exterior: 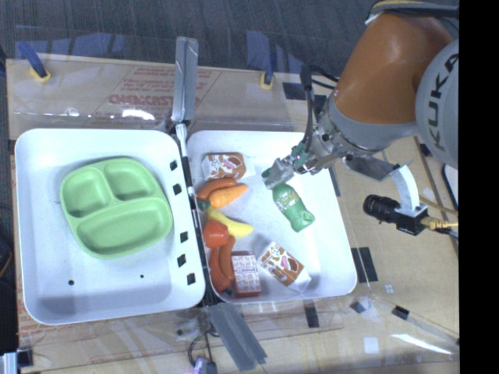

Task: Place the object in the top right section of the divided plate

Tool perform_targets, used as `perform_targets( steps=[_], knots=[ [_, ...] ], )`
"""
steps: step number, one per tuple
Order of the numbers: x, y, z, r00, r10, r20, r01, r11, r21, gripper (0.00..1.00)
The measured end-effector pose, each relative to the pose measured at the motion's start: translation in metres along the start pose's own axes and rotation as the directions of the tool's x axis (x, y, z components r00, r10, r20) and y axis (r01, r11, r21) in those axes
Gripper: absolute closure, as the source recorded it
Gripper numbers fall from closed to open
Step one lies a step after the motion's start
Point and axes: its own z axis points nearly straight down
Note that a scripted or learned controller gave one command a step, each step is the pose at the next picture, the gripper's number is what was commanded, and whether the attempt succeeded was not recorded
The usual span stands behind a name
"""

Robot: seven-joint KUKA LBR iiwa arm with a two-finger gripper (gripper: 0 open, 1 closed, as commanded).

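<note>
Green bottle (293,206) just below claw (279,171).

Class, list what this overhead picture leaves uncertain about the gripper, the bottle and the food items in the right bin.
- Gripper: small and blurred; whether it is clamped on the green bottle cannot be told.
- Green bottle: its cap end meets the gripper, so contact or mere overlap is unclear.
- Red items by the right bin's left wall: overlapped by the banana and a packet; their shape is unclear.
- Packet labels: too small to read.

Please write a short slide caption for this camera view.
Gripper above the green bottle in the right bin; divided plate waits in the left bin.
</note>
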Motion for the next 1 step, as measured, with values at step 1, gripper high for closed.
perform_targets(
  steps=[1],
  knots=[
    [-0.0001,0.0008,-0.0103,1.0,-0.005,0.0,0.005,1.0,0.0,1.0]
  ],
)
